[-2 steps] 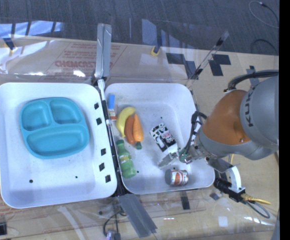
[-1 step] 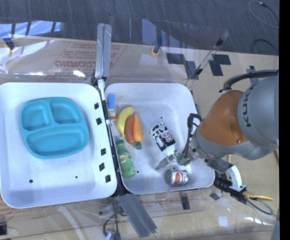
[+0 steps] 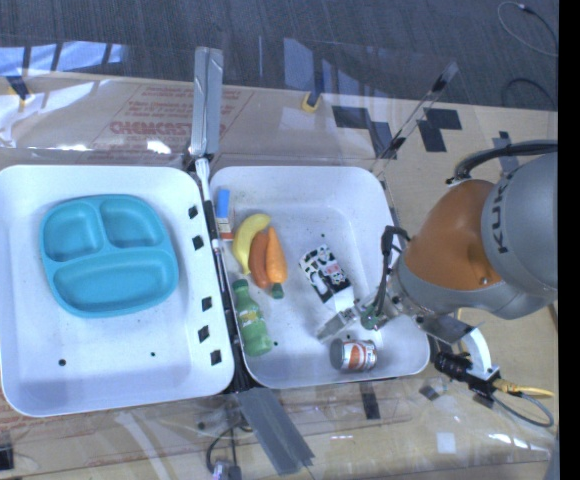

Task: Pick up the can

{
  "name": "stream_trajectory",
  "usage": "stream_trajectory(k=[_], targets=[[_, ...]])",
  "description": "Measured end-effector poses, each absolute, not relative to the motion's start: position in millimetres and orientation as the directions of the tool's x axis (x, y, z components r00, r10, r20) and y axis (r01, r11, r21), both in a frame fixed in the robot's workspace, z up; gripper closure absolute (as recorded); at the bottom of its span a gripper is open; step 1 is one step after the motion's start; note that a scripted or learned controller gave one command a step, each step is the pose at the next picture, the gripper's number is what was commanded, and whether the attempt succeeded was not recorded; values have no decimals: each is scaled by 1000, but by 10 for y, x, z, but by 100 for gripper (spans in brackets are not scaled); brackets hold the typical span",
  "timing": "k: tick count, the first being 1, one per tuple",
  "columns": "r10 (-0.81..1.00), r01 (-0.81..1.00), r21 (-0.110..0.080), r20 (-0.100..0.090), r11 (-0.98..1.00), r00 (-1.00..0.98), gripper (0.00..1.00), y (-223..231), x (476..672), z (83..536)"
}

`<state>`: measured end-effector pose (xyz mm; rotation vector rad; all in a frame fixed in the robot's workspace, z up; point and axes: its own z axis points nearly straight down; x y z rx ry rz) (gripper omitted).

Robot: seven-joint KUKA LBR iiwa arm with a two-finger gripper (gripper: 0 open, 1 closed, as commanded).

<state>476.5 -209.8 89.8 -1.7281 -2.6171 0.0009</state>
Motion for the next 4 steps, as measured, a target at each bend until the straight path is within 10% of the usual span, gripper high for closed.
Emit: stream_trajectory(k=[1, 2, 4], targets=[[918, 918, -7, 8, 396, -396, 100, -2099, 4765, 975], [918, 918, -7, 7, 396, -396, 0, -2098, 4765, 975], [993, 993, -6, 4, 122, -122, 0, -2110, 4758, 894]])
